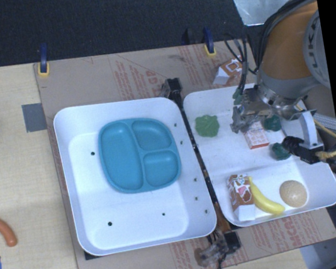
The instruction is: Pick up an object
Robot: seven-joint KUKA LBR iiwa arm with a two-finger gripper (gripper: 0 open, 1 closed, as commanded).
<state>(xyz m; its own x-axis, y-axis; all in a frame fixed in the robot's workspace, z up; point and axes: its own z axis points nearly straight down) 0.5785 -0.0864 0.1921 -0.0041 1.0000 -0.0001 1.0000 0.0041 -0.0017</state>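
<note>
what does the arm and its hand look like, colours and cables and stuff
The arm is bulky and rounded, with a broad orange band and grey casing beside it at the right. Thin black cables run down its left side towards the wrist. The hand is a compact cluster of dark grey metal parts, with a white bracket to its right.
</note>
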